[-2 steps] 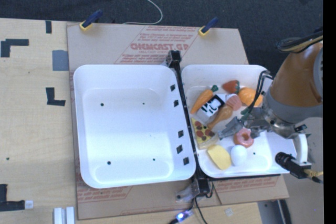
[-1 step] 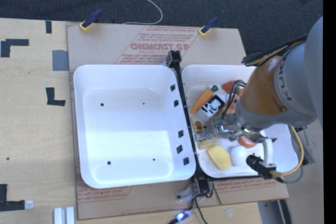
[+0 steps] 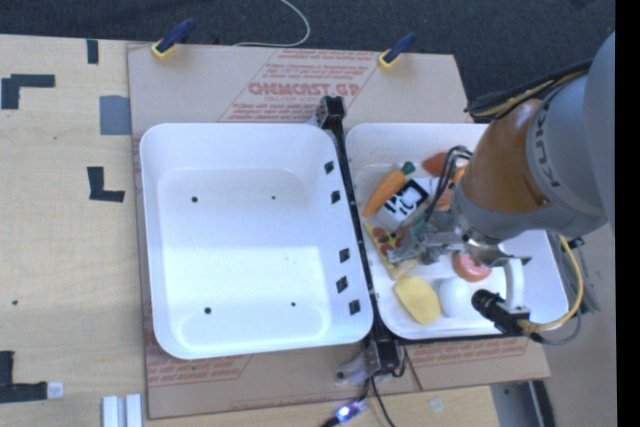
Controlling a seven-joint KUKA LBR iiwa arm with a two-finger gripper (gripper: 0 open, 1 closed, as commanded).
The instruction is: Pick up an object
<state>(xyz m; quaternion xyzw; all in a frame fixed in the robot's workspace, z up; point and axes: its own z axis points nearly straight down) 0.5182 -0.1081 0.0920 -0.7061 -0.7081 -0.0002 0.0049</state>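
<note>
While the arm reached in from the right, its grey body with the orange band covered much of the right bin. The bench was of light wood with some dark marks on it, and a brown cardboard sheet lay on it under both bins, fixed at the far edge with two clamps that had blue and yellow parts. The left bin stood just beside the right one, and a black divider strip ran between them.

The gripper was low inside the right bin, among the objects near the divider. Its tip was mixed with the small things below it, so I cannot tell whether it was released or clenched, and no object was clearly seen in its grasp.

The objects all lay in the right bin. A yellow block lay near the front edge, and a white ball lay just beside it on the right. A white card with black print was behind the gripper, and an orange carrot lay tilted beside it, toward the divider. A pink piece showed under the wrist. A small multicoloured thing lay near the gripper tip.
</note>
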